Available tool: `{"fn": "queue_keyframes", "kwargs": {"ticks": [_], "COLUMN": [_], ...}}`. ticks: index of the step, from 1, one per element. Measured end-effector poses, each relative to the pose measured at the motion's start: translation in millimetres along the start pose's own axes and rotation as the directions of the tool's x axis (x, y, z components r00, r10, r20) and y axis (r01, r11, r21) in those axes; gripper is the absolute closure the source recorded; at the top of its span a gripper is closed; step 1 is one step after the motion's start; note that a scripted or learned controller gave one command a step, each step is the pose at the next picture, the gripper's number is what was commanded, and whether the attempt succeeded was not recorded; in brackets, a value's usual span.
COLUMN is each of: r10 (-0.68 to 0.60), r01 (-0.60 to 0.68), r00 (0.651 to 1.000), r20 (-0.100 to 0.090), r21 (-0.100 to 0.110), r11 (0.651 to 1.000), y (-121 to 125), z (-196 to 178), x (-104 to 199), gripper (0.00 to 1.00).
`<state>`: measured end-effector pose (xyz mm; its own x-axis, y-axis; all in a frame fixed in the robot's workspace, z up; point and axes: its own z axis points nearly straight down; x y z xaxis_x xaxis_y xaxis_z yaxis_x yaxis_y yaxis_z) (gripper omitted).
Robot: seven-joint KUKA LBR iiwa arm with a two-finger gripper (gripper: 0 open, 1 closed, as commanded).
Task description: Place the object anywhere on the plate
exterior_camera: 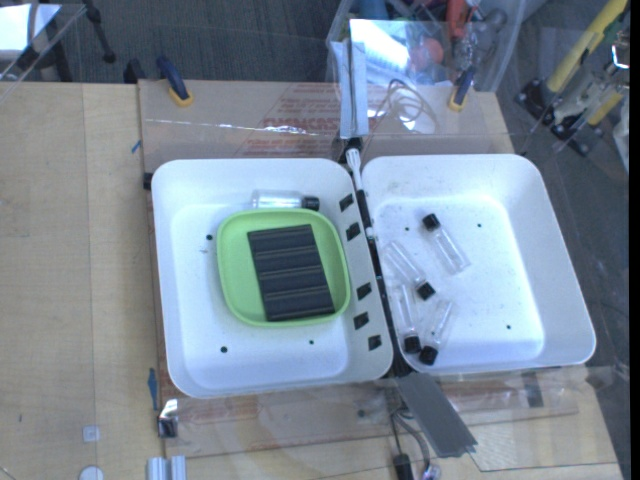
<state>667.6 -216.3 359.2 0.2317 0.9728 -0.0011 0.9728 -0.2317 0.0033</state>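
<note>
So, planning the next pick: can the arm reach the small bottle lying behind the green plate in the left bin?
Probably yes, from above: nothing covers the bottle. It is a tight spot though, lying close between the plate at its far rim and the back wall of the bin, so a grasp has little room.

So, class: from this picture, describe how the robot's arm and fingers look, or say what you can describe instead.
The arm's look cannot be judged from this picture. What can be described: two white bins, the view's left bin and right bin; a green plate in the left one bearing a dark ribbed block; clear vials with black caps in the right one.
</note>
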Motion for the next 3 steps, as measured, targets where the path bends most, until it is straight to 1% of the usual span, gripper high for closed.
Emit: {"fn": "queue_keyframes", "kwargs": {"ticks": [1, 2, 3], "r10": [0.050, 0.112, 0.169], "r01": [-0.050, -0.112, -0.169], "r00": [0.999, 0.994, 0.986], "r20": [0.000, 0.000, 0.000], "r21": [-0.001, 0.006, 0.002], "r11": [0.999, 0.994, 0.986], "y": [-1, -3, -1], "z": [-19, 64, 19], "x": [0, 5, -1], "gripper": [0.00, 0.00, 0.00]}}
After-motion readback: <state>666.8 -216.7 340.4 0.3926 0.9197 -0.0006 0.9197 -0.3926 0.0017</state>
